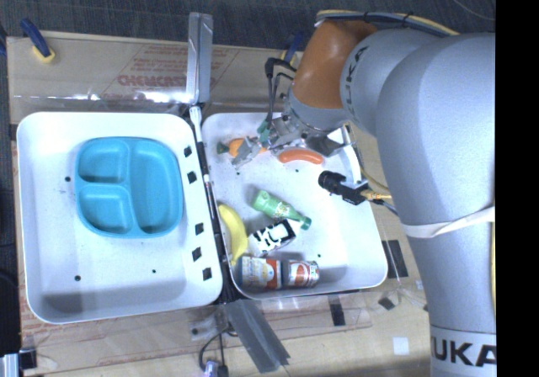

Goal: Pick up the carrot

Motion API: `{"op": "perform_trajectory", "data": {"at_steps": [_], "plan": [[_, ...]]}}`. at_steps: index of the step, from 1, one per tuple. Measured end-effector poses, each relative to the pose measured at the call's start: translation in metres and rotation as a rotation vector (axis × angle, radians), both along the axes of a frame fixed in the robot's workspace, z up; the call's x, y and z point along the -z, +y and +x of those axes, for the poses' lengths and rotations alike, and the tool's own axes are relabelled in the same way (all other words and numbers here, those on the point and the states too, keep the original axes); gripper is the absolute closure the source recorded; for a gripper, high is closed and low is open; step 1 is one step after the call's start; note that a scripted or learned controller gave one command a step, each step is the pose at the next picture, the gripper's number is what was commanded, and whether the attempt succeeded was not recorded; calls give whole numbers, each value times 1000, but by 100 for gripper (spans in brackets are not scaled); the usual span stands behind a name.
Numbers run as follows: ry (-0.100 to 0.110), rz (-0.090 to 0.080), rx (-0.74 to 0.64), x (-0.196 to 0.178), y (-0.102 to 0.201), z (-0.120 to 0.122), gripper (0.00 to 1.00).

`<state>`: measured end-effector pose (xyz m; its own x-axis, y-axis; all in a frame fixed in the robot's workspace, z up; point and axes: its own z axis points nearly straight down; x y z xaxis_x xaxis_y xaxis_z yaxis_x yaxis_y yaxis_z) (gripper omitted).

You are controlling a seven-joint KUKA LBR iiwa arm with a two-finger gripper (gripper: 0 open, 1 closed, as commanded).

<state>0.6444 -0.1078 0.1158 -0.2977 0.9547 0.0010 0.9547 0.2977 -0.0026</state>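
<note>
Pincer [268, 133] of mine hangs low at the back of the right bin [370, 262], its grip state beyond my telling, with the carrot [237, 147] just beside it toward the left bin, too small to read its long axis.

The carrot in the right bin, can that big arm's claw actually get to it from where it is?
Probably yes. The claw hangs right beside the carrot at the far end of the right bin, and nothing lies on top of it. The bottle and banana sit nearer the camera, out of the way.
</note>
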Motion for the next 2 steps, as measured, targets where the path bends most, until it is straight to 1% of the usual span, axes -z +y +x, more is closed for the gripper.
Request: {"op": "perform_trajectory", "data": {"at_steps": [1,2], "plan": [[0,0,-5,-11,0,1,100],[1,0,155,-76,61,-83,100]]}}
